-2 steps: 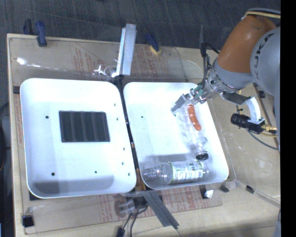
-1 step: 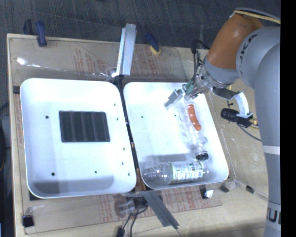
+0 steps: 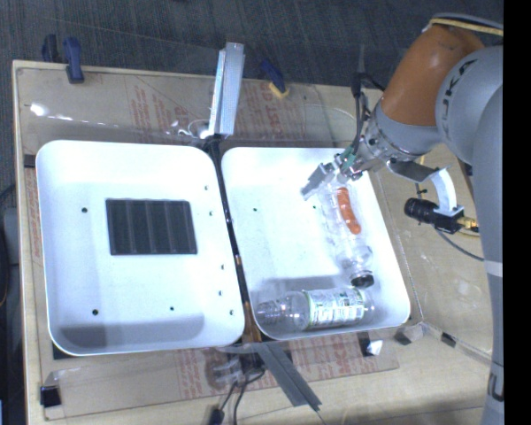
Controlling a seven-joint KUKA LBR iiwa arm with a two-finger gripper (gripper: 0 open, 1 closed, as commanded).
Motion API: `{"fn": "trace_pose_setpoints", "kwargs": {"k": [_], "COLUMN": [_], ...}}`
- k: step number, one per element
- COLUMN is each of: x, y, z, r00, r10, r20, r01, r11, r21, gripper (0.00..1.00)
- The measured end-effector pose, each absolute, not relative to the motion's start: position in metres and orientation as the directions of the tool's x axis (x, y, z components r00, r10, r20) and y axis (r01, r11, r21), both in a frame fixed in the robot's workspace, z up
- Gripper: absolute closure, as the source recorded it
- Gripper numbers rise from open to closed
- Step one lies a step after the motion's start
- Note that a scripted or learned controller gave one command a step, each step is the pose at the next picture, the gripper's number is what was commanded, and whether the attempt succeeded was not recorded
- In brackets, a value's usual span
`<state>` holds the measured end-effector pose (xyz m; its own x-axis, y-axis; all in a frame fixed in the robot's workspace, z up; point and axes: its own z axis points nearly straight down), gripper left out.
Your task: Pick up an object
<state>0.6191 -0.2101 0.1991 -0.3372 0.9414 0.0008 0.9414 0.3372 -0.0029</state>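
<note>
Landmark: right bin [image 3: 274, 237]. Gripper [image 3: 329, 177] over bin's upper right area, arm entering from right; finger state cannot be told from this angle. Clear bottle with orange content [image 3: 346, 224] lies inside bin along right wall, directly below gripper, dark cap toward bin's lower right; contact with gripper unclear. Second clear bottle with label [image 3: 314, 310] lies on side along bin's bottom wall. Left bin [image 3: 71, 237] adjoins right bin, holds dark ribbed panel [image 3: 150, 227].
</note>
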Motion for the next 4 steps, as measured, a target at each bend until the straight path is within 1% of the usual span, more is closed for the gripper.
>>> {"fn": "trace_pose_setpoints", "kwargs": {"k": [1,2,3,4], "x": [0.6198,0.6197,0.6274,0.6192], "y": [-0.2098,-0.2098,-0.2097,-0.2083], "z": [0.2095,0.2095,0.2074,0.2086], "r00": [-0.340,-0.340,-0.366,-0.420], "r10": [0.940,0.940,0.931,0.908], "r20": [0.000,0.000,-0.003,0.002], "r01": [0.940,0.940,0.931,0.908], "r11": [0.340,0.340,0.366,0.420], "r21": [-0.003,-0.003,0.002,-0.003], "gripper": [1.00,0.00,0.00,0.00]}}
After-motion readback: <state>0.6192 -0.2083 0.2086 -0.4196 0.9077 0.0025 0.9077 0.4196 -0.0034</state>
